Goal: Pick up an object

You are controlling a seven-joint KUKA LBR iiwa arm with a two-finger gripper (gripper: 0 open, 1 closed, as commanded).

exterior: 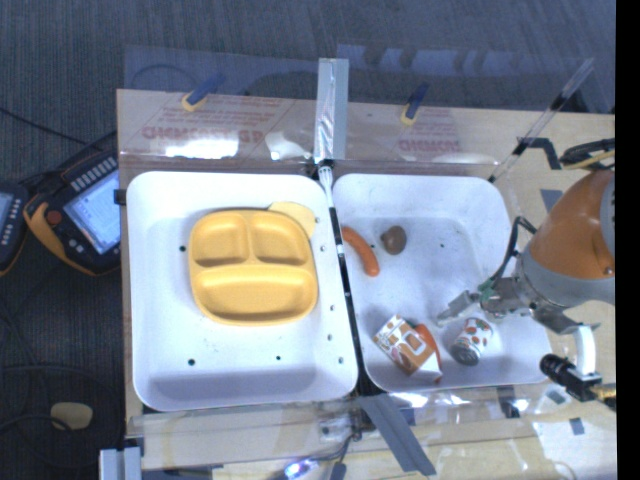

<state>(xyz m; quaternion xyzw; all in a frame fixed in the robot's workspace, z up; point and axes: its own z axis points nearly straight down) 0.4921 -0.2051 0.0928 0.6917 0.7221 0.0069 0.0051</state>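
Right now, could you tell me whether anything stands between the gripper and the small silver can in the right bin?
Nothing visible does: the gripper sits just above-left of the small silver can.

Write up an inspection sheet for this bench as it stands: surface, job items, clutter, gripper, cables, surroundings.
Surface: two white bins side by side, left bin and right bin, on a wooden bench.
Job's things: in the right bin, an orange sausage-shaped toy, a brown lump, a small carton lying on its side, and a small can.
Clutter: yellow divided tray in the left bin.
Gripper: gripper low over the right bin, just above the can; finger state unclear.
Cables: dark cables on the floor at left.
Surroundings: handheld pendant on grey carpet.
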